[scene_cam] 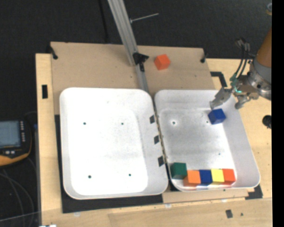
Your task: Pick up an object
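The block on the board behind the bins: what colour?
Orange; the block shows best in the camera view.

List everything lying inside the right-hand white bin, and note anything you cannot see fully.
In the right bin: a blue cube below the gripper, and along the near wall green, orange, blue, yellow and orange cubes. Their lower faces are hidden.

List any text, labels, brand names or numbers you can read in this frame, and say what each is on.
None can be read.
The handheld device at the left edge has a lit screen, but its contents are too small and blurred to read.
The coloured blocks in the right bin and the blue block near the claw show no markings.
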Available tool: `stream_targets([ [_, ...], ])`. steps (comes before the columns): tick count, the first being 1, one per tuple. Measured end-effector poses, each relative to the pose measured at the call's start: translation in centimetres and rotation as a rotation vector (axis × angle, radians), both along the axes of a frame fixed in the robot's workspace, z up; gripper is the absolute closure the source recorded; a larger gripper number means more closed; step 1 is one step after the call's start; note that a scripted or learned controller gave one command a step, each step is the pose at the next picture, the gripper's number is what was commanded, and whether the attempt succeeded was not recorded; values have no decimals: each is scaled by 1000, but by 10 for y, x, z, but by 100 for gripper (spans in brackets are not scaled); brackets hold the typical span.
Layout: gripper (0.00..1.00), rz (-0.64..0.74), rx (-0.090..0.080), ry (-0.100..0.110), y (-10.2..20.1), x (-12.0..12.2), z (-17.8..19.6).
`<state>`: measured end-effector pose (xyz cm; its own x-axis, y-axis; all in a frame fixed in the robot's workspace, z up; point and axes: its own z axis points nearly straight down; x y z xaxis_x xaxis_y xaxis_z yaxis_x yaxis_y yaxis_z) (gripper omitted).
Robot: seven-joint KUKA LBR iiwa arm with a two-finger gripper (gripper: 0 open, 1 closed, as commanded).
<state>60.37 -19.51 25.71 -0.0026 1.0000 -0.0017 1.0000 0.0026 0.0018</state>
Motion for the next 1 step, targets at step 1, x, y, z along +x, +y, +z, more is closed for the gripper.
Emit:
stream_targets([
  [1,0,-3,1,7,-3,-4,-149],
])
